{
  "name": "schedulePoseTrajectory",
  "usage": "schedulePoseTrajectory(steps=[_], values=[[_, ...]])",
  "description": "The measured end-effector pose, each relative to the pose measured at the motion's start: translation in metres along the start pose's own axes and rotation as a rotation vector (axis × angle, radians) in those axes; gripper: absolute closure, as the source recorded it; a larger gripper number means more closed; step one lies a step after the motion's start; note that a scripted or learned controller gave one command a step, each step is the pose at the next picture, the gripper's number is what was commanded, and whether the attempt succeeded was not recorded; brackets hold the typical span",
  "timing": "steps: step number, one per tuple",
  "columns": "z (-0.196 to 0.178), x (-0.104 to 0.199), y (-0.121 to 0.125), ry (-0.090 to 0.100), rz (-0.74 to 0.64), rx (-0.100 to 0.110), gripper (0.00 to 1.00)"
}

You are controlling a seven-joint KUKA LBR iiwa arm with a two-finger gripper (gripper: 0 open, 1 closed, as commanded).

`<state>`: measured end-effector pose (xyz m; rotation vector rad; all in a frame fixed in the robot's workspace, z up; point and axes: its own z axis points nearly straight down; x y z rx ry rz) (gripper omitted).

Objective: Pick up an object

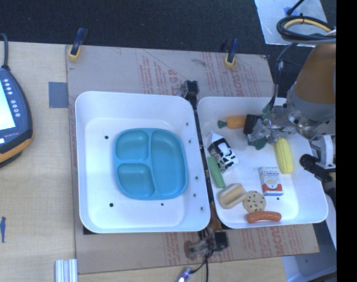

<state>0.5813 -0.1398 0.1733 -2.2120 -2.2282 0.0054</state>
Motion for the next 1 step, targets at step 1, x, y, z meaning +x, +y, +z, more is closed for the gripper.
schedulePoseTrajectory(steps=[1], values=[[-0.0191, 0.0588, 0.0752, 0.003, 0.003, -0.001, 1.00]])
